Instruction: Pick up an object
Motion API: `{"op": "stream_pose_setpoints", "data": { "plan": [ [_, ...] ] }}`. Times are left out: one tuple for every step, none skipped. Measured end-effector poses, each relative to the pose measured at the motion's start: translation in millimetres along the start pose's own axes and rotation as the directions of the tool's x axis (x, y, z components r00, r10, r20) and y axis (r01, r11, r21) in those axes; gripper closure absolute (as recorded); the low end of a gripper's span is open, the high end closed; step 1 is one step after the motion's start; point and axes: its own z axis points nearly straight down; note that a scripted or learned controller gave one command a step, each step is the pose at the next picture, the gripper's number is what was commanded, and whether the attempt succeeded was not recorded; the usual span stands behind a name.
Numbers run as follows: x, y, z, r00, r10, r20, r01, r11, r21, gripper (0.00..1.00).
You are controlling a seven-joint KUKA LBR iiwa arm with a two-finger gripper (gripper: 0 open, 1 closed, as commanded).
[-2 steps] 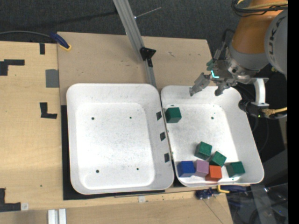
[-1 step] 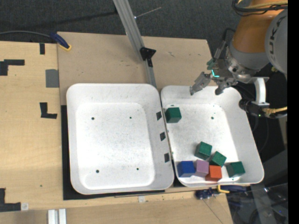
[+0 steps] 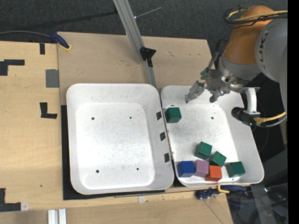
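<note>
**Gripper spread over the right bin's far edge**

While the grey arm with its orange band reached in from three o'clock, the two-finger gripper hung over the twelve o'clock rim of the right shallow white bin, fingers splayed apart with nothing between them. A lone dark green cube sat at about eight o'clock from the fingertips, near the bin's nine o'clock wall. Toward six o'clock lay a cluster: a blue cube, a purple cube, an orange cube and three more green cubes. At nine o'clock sat the left shallow white bin.
</note>
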Motion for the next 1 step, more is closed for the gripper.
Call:
{"op": "stream_pose_setpoints", "data": {
  "plan": [
    [7.3,5.2,49.4,1.0,-0.001,0.0,0.001,1.0,0.001,0.0]
  ]
}}
